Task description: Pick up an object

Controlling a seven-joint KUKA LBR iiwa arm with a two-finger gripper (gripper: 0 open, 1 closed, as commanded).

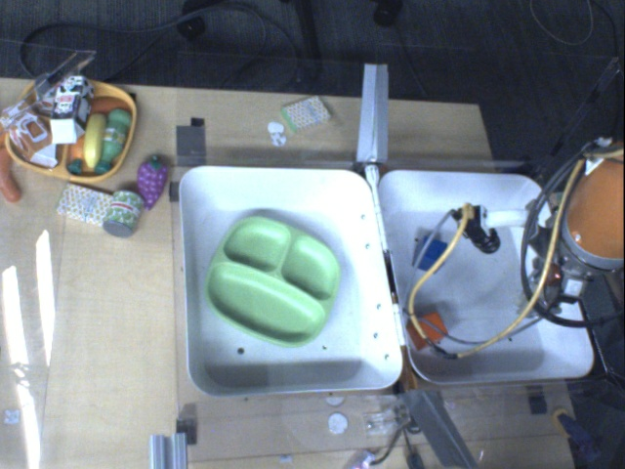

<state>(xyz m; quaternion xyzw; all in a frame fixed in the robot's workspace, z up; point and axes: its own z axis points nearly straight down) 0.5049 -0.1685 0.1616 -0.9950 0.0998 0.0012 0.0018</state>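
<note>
In the right bin point(508, 189), a small blue block point(428, 250) lies near the left wall. An orange-red piece point(427, 328) sits by the front left corner. The left bin point(195, 360) holds a green divided plate point(273, 279). My arm, with its orange band point(598, 213), hangs over the right bin's right edge. The gripper point(559, 286) is a dark shape under the wrist, well to the right of both small objects. Nothing shows between it and them but bin floor and a looping yellow cable.
On the wooden bench to the far left stand a yellow bowl point(73, 135) of toy food, purple toy grapes point(151, 179), a small can point(123, 213) and a card point(83, 203). A metal post point(372, 115) rises between the bins at the back.
</note>
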